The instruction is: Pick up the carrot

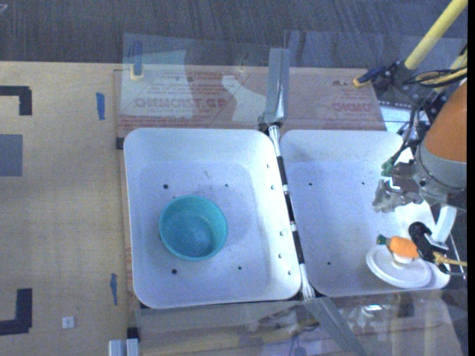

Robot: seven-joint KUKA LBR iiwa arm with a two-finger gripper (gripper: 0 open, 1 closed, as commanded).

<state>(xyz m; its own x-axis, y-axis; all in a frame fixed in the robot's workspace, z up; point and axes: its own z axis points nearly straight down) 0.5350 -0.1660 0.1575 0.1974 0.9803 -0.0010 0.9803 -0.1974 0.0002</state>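
Carrot [404, 247] rests, seemingly, on white plate [387, 268] in right bin [334, 221].

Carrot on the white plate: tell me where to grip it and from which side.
Probably best to grip the carrot at its orange middle, coming down from above. It lies flat on the white plate near the front wall of the right bin, green tip toward the left, so a sideways approach looks cramped.
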